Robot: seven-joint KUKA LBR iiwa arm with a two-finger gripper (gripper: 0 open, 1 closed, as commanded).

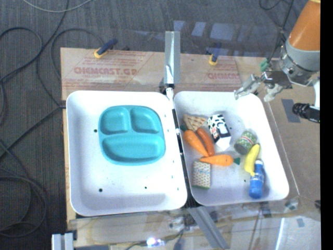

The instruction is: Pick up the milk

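Lying nearest the camera in the right bin (270, 139): a blue bottle (256, 181) at the front right, a patterned square packet (201, 174) front left. Behind them a yellow banana (251, 158), a small green can (246, 141), and three carrots (204, 145), one flat across the bin, two slanting up toward the left.

Milk (219, 127): small carton with black-and-white cow patches, upper middle of right bin, just right of the slanted carrots, touching or nearly so. Long axis runs roughly near-to-far with a slight lean; white end nearer the camera, patched end farther. No print legible on it. A waffle-textured piece (194, 122) lies left of it by the bin wall.

Left bin (78, 155) holds a teal divided tray (132, 134).

Worktop (119, 69) board beyond the bins carries faint reddish lettering, not legible with confidence; two yellow-handled clamps (105, 48) at its far edge.

Pincer (248, 89) hovers over the far right corner of the right bin, well apart from the milk; fingers open or closed, cannot tell.
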